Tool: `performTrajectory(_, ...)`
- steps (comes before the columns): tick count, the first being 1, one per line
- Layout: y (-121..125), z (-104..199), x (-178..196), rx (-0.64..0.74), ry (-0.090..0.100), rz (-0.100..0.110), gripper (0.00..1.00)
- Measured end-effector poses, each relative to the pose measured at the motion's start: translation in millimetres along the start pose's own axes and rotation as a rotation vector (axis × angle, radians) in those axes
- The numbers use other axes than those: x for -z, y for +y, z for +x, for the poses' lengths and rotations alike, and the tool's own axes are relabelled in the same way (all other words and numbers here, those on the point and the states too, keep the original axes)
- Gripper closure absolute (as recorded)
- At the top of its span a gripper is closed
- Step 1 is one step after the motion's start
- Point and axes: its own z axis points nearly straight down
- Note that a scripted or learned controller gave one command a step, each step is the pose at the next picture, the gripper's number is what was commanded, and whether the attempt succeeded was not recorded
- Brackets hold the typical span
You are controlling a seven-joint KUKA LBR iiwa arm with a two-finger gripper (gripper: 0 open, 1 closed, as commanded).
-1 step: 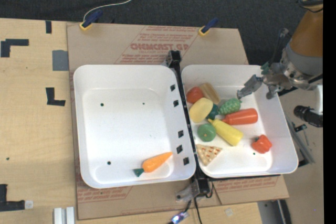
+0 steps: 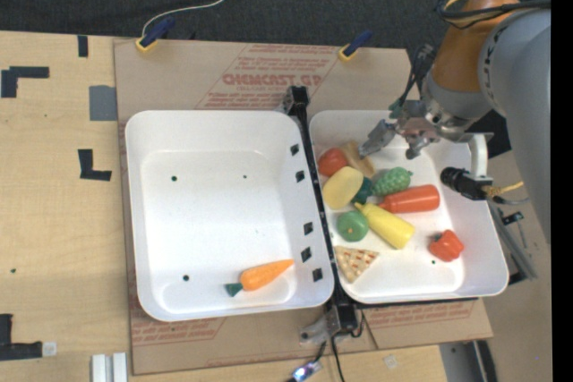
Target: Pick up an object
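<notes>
Toy food crowds right bin; hand spread above far edge

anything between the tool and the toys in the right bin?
Nothing visible. The tool hangs over the back of the right bin, with the red tomato, yellow piece and green knobbly toy lying uncovered just in front of it. They sit packed close together, so neighbours may crowd a grasp.

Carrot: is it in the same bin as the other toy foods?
No, the carrot lies alone in the left bin, while the other foods sit in the right bin.
</notes>
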Motion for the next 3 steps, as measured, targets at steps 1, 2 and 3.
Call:
performTrajectory(1,27,-46,158,-0.006,-0.007,-0.016,0.0)
performTrajectory(2,4,47,45,0.001,0.005,0.011,0.0)
performTrajectory(3,24,38,-65,-0.004,-0.001,0.002,0.0)
